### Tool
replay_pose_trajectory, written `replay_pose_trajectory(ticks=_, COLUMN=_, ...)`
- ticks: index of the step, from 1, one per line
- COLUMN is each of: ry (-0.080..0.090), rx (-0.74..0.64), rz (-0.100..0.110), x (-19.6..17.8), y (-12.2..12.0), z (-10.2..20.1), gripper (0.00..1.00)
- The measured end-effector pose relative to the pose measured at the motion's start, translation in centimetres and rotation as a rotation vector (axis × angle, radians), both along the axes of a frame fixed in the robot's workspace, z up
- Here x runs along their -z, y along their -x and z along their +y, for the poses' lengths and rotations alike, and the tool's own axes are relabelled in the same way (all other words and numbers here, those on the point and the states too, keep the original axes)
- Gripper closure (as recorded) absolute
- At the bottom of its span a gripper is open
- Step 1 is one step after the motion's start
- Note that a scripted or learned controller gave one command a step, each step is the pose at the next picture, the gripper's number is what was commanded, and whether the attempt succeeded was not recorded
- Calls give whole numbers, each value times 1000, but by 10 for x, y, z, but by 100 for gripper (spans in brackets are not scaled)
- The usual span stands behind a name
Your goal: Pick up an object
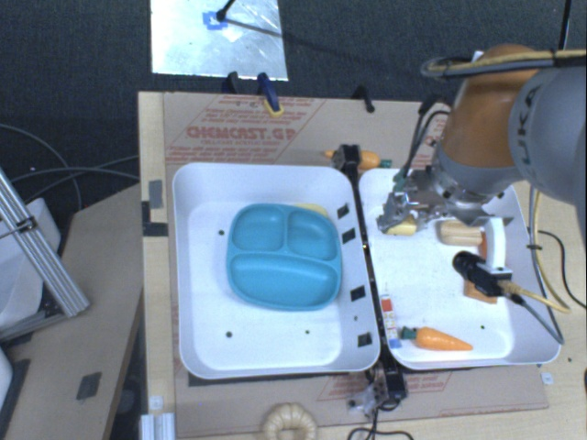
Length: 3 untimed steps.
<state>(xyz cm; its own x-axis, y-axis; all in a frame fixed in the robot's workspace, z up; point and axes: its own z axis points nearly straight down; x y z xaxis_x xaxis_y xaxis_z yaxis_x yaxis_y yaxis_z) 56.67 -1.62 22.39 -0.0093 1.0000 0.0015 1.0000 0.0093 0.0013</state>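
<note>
My gripper [396, 213] hangs low over the upper left part of the right bin [431, 312]. A small pale yellow object [402, 229] lies directly beneath its tip; whether they touch is unclear. A tan, bread-like piece [459, 235] rests just to the right of it. An orange carrot [442, 340] lies near the bin's front edge. A brown-orange piece [477, 291] sits at the right side of the bin, partly hidden by the robot's own hardware.
The left bin [206, 273] holds a blue divided plate [284, 255], with a bit of a yellow item [315, 209] peeking out behind it. A small orange thing [368, 160] lies outside the bins at the back. The arm covers the right bin's upper right corner.
</note>
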Motion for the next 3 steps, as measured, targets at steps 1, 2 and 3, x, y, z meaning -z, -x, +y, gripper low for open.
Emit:
replay_pose_trajectory(ticks=1, ry=-1, rx=0, rz=0, x=-8, y=2, z=47, gripper=100)
replay_pose_trajectory(ticks=2, ry=2, rx=4, rz=1, x=10, y=-7, z=45, gripper=100)
replay_pose_trajectory(ticks=3, ry=1, rx=4, rz=-2, x=-11, y=-6, z=42, gripper=100)
